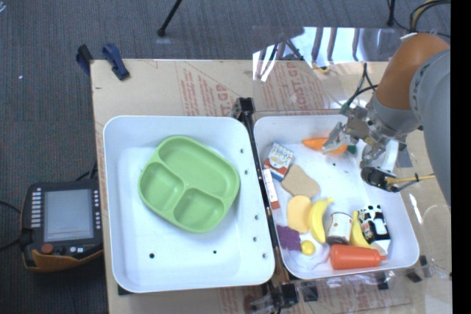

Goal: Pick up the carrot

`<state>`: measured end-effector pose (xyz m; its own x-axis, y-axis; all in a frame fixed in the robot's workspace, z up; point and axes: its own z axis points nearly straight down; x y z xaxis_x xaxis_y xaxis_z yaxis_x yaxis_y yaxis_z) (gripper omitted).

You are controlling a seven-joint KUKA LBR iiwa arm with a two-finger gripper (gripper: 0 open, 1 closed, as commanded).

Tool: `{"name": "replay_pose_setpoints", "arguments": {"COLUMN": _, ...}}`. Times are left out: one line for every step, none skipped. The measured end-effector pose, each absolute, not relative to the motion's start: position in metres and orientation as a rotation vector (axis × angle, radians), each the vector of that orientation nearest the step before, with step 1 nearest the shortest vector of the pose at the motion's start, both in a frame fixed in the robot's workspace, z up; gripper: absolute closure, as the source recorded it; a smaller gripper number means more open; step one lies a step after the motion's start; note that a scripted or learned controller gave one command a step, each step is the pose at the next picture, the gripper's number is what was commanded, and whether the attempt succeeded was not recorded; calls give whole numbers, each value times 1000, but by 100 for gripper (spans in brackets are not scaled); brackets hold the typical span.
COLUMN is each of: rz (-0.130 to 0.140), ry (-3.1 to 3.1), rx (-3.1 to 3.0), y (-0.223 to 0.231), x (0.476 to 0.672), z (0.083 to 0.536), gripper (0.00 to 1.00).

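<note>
Over the right bin (409, 228), near its far edge, the tool (346, 137) hung low with its tip right at the carrot (324, 144). The carrot lay on the bin floor, its point sticking out to the tool's left. Could not tell whether the fingers were spread or closed. Nearer than the tool lay the toast slice (300, 181) and banana (318, 219).

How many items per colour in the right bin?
Orange: 2, carrot under the gripper, bottle
Yellow: 2, banana, disc
Tan: 1, bread slice
Purple: 1
Mixed print: 3, carton, can, cow-print pack
Total: 9
</note>
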<state>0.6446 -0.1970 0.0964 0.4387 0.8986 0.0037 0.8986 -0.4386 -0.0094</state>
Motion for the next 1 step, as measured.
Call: {"name": "replay_pose_setpoints", "arguments": {"rz": 3, "ry": -1659, "rx": -2654, "y": -197, "x": 645, "z": 106, "gripper": 100}}
